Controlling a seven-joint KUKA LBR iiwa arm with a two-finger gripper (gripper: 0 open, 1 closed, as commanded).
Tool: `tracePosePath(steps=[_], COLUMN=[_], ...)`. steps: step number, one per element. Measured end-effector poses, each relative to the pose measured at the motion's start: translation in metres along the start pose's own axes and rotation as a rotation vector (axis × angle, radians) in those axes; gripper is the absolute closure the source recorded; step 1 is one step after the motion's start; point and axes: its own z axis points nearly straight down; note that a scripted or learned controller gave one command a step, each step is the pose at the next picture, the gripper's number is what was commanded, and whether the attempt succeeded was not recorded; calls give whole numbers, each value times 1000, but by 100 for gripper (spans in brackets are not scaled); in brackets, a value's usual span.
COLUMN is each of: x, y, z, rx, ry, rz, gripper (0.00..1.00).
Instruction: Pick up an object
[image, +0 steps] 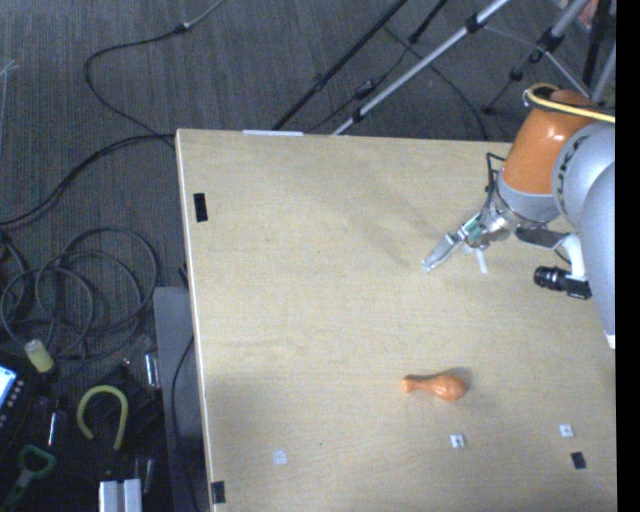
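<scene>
A small orange, gourd-shaped object (437, 385) lies on its side on the tan bench top (300, 300), toward the front right. My gripper (455, 262) hangs at the right, well behind the object and apart from it. Its two thin fingers are spread, one reaching left (432, 262) and one pointing down on the right (482, 264), with nothing between them. The grey arm with its orange band (545, 150) comes in from the right edge.
Small square markers (457, 440) dot the bench's front right, and a black tag (200, 207) sits near its left edge. Cables (80, 290) and tools lie on the floor to the left. Stand legs (420, 60) cross behind the bench.
</scene>
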Motion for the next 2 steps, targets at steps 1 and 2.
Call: tracePosePath(steps=[1, 2], x=[0, 39], y=[1, 18], z=[-10, -95], rx=[-2, -2], ry=[-2, 3], rz=[1, 51], gripper=[100, 100])
